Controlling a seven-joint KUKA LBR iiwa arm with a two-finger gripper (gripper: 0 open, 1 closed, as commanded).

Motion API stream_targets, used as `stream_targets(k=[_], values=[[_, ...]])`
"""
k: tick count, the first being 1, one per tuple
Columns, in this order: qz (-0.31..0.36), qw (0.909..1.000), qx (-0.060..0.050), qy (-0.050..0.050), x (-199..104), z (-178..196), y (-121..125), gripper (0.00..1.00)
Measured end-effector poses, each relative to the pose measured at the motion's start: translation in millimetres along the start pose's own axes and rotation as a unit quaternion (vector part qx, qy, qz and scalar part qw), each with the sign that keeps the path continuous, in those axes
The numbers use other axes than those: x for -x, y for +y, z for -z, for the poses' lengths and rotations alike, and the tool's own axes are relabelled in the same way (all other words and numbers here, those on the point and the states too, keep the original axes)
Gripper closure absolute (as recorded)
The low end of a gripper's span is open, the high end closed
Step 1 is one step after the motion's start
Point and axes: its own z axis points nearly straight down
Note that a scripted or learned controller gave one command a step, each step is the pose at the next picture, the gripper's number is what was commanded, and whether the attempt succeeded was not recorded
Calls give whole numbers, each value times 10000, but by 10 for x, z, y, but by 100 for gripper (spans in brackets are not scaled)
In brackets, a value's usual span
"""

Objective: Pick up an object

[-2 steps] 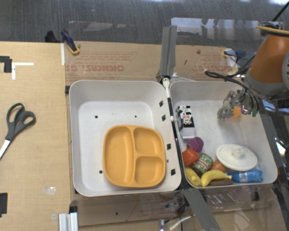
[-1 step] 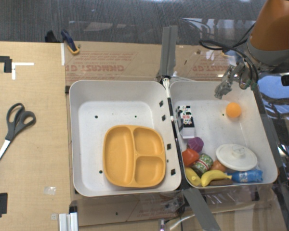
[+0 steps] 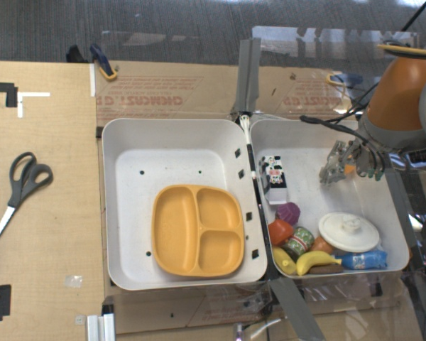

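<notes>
My gripper (image 3: 339, 165) hangs over the upper right part of the right bin (image 3: 309, 139), above bare bin floor. The arm's orange band (image 3: 401, 94) rises behind it at the right edge. The bin's objects lie below and to the left of the gripper. A black-and-white box (image 3: 273, 173) rests by the left wall and a purple piece (image 3: 289, 212) sits below it. Further down are a red-orange piece (image 3: 279, 231), a green can (image 3: 298, 241), a banana (image 3: 314, 262), a blue tube (image 3: 362, 261) and a white round dish (image 3: 348, 231). None of them touches the gripper.
The left bin (image 3: 128, 162) holds a yellow divided plate (image 3: 197, 229). Scissors (image 3: 20, 185) lie on the wooden bench at far left. A blue clamp (image 3: 103, 61) sits at the cardboard's back edge. A grey divider bar (image 3: 247, 77) runs between the bins.
</notes>
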Motion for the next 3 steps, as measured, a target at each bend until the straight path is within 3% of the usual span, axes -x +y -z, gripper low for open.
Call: stream_targets(k=[1, 2, 3], values=[[-1210, 9927, 3, 2, 79, -4, 785, 100], [72, 10000, 1, -7, -4, 2068, 449, 100], [-352, 9994, 1, -5, 228, 2960, 439, 100]])
